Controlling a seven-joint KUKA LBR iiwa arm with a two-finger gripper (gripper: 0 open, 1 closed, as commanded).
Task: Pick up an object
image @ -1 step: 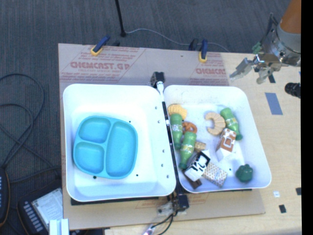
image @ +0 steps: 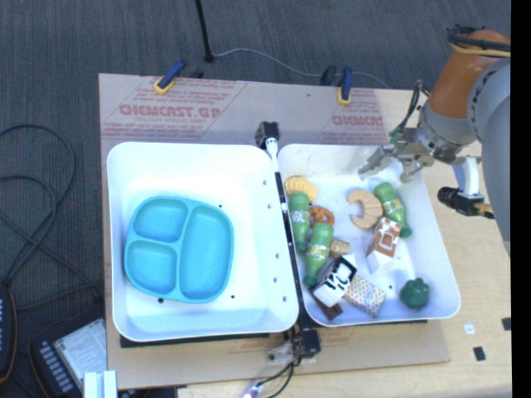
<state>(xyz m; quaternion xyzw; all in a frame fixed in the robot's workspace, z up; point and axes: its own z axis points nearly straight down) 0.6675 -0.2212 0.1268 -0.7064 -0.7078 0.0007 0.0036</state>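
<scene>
With its jaws spread wide and holding nothing, the gripper (image: 388, 161) is hovering at the upper right of the frame over the right bin (image: 443, 259), where the green pickle (image: 390, 202) is crowding the croissant (image: 363, 208), risking a glancing, slipping grasp.

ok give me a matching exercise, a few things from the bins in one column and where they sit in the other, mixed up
Things:
1. blue three-compartment plastic plate
2. dark green pepper-shaped toy
3. tan crescent-shaped wooden piece
4. grey metal end effector

Places:
A. near right corner of the right white bin
B. above the far end of the right bin
C. in the left white bin
D. middle of the right bin, beside a green bottle-shaped toy

Pairs: 1-C, 2-A, 3-D, 4-B
</scene>
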